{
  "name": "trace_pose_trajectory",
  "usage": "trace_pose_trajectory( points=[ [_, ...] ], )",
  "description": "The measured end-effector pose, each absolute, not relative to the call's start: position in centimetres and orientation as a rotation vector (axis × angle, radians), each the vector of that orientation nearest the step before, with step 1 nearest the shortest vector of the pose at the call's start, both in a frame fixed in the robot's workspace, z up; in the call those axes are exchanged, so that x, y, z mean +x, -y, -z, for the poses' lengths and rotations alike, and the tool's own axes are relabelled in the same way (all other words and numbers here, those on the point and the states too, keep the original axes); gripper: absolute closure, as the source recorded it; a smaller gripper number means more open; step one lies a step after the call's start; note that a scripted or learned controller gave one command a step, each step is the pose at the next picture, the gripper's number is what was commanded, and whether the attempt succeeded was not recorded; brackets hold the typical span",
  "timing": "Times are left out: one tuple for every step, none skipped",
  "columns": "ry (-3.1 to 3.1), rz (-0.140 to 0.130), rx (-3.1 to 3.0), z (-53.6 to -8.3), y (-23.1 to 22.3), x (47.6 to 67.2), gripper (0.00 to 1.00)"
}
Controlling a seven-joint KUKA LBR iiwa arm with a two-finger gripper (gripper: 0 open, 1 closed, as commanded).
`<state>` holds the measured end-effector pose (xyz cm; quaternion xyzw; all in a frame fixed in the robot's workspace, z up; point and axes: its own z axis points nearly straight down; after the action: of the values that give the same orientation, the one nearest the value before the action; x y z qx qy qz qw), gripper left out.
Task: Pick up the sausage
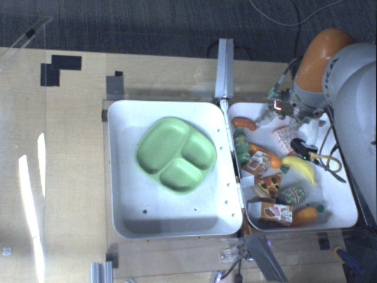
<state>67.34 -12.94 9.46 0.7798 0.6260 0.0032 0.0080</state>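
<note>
Camera view looks down at a slant on 2 white bins set side by side, split by a metal divider [224, 69]. In the left bin [126, 211] a green plate with 3 compartments [177, 153] lies alone, tilted slightly on the floor of the bin, with nothing resting in its wells. The right bin [347, 214] holds a jumble of toy food, and the sausage [244, 123] sits at its far-left corner, a reddish-orange link lying flat close to the rim and just beside the divider wall; it appears to have a little bare bin floor around it on the right side, which should leave room for a finger to come down. Nearer the front lie a banana [301, 167], a pizza slice [270, 186], a carrot [303, 216] and some small printed cartons [257, 163], all crowded together but apart from the sausage. The arm reaches in from the right, its orange band [321, 61] above the wrist, and the gripper [283, 112] hangs over the far part of the right bin, to the right of the sausage and not touching it. Whether the pincer is spread or pressed together I cannot tell, since the wrist and cabling hide it. I judge the pick not yet made; the wall beside the sausage could block a grasp.
</note>
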Motion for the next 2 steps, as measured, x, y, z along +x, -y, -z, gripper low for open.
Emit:
trace_pose_trajectory(
  points=[
    [-1.994,-0.01,2.402,-9.5,11.0,67.4,0.0],
    [-2.045,-0.012,2.361,-9.5,9.5,67.4,0.0]
  ],
)
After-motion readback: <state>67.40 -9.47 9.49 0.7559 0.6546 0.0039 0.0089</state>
